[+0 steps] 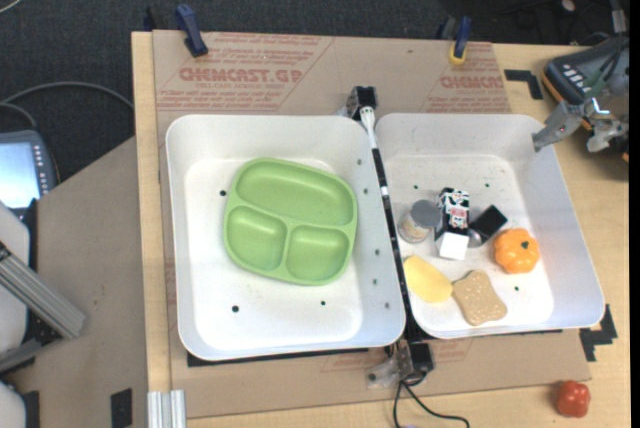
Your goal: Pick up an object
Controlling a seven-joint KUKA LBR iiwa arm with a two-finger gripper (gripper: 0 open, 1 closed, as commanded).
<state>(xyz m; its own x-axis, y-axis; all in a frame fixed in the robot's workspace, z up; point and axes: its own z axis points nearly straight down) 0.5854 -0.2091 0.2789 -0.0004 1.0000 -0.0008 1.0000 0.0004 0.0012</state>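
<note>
The right bin [545, 171] holds several small objects bunched near its front. A grey disc [424, 215] lies beside a black-and-white carton [454, 212], with a black block [489, 221] to the carton's right. An orange pumpkin-like toy [516, 251] sits right of them. A yellow piece [430, 280] and a slice of toast [478, 297] lie nearest the front rim. My gripper [556, 127] hangs at the right bin's far right corner, above the rim and well apart from all the objects, with nothing seen in it.
The left bin [195, 246] holds a green divided plate [291, 220]. A small red object [572, 398] lies on the bench in front of the right bin. Blue [190, 29] and yellow [460, 39] clamps sit at the board's back edge.
</note>
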